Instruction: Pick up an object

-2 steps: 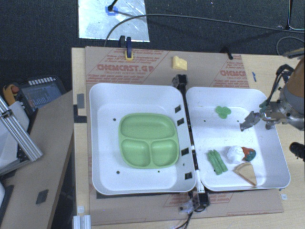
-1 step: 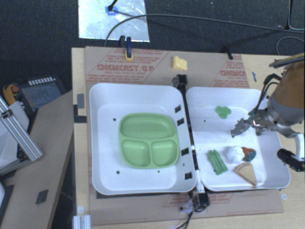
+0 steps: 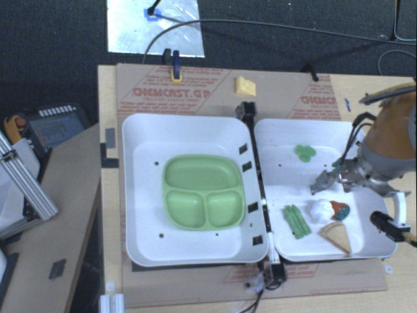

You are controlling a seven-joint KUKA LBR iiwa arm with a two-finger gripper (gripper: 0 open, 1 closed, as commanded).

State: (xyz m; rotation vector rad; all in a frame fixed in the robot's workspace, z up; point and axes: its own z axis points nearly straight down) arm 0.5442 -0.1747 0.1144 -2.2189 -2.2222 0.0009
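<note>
Four small items cluster in the right bin (image 3: 287,135) near a white ball (image 3: 320,209); the gripper (image 3: 328,180), fingers' state unclear, hangs just above it, seemingly positioned to pick.

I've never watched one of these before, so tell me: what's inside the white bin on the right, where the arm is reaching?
The right bin holds a green leafy piece, green stalks, a white lump, a red piece and a tan wedge. The arm covers the bin's right side.
</note>
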